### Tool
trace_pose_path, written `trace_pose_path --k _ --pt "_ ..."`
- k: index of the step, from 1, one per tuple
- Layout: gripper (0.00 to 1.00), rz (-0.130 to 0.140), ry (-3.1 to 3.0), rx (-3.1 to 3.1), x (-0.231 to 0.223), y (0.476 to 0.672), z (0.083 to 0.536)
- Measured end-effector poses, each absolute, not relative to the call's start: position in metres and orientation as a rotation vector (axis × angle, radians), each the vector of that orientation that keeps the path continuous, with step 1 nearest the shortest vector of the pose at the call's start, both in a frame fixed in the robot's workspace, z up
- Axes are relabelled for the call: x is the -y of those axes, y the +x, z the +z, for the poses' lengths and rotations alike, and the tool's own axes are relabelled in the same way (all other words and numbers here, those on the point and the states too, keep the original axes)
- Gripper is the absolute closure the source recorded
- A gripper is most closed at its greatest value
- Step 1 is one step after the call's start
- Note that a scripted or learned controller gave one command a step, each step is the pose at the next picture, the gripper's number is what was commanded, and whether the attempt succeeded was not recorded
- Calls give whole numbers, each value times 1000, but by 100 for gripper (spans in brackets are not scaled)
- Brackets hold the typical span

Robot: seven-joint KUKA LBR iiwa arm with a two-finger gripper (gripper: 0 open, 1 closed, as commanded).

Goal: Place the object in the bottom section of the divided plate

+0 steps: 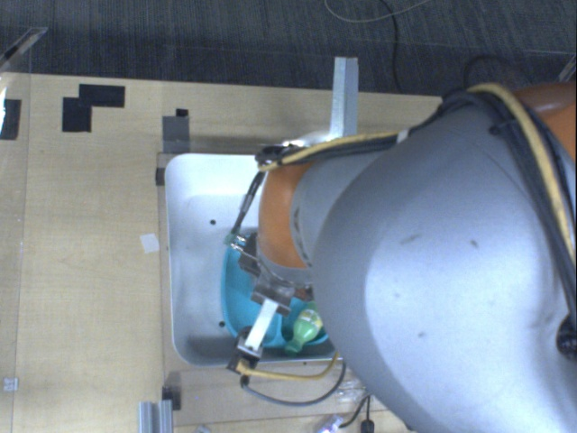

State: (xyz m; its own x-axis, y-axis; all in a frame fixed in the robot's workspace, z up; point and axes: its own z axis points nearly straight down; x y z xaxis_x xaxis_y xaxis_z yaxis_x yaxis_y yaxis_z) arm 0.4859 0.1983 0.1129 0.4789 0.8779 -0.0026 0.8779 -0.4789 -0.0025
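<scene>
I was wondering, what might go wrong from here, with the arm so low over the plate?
1. The arm hides most of the blue plate, so the green object might end up in the wrong section unnoticed.
2. Whether the green object is gripped cannot be seen. It sits toward the plate's near edge and might slip off into the bin.

Single fixed camera above bench (81,242), slanted downward; arm (433,269) looms close at right.
</scene>
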Motion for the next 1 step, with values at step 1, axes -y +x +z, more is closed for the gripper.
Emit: trace_pose_path --k 1 --pt "100 3 -2555 1827 -126 487 192"
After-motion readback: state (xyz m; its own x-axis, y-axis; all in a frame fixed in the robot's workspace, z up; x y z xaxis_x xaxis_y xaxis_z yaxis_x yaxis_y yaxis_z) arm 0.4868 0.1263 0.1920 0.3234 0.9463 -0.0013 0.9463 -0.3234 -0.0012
